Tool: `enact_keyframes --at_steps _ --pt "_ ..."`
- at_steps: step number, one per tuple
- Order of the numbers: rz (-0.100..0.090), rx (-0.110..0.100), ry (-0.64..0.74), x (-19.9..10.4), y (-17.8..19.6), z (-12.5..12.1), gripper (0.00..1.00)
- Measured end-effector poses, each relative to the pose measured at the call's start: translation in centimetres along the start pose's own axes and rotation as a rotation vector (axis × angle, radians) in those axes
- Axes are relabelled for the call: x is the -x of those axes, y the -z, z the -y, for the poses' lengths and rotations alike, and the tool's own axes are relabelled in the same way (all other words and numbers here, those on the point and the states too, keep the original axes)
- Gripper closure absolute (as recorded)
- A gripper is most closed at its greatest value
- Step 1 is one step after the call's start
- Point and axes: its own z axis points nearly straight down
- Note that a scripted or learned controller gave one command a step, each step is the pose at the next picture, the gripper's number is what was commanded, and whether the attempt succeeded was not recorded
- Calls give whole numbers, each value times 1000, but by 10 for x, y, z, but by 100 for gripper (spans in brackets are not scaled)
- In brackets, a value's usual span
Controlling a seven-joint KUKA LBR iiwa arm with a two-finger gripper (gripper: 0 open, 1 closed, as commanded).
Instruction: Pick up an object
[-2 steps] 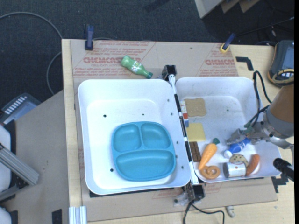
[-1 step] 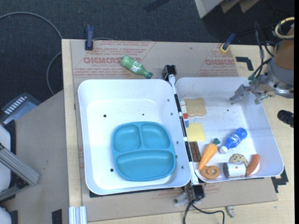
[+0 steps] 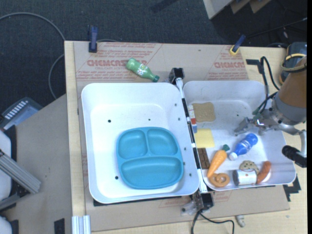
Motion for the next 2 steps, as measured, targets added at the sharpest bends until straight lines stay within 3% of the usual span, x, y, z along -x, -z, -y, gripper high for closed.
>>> enact_keyframes --at_steps 1,2 --pt "8 2 -5 4 20 75 0" --pt "9 6 -2 -26 46 -3 0"
